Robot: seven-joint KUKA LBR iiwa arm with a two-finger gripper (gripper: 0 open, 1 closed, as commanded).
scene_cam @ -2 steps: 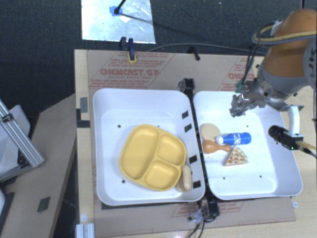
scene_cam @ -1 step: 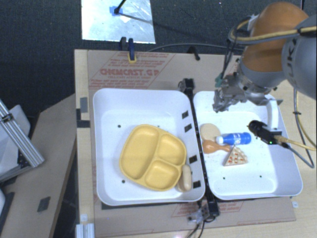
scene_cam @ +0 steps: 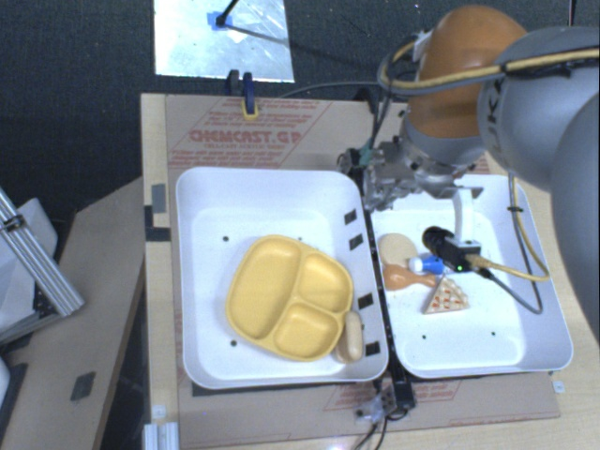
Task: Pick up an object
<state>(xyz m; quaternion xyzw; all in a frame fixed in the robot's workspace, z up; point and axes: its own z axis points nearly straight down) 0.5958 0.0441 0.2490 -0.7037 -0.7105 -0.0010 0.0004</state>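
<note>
Grey arm (scene_cam: 548, 101) with rounded orange band (scene_cam: 459, 64); yellow and black cables looped above the band.

Glossy yellow plastic tray (scene_cam: 289, 298), smooth white bins (scene_cam: 202, 251).

left bin (scene_cam: 202, 251): divided tray (scene_cam: 289, 296), bread roll (scene_cam: 352, 337) at its right corner | right bin (scene_cam: 534, 336): drumstick (scene_cam: 411, 275), pizza slice (scene_cam: 446, 296) beside it
</note>
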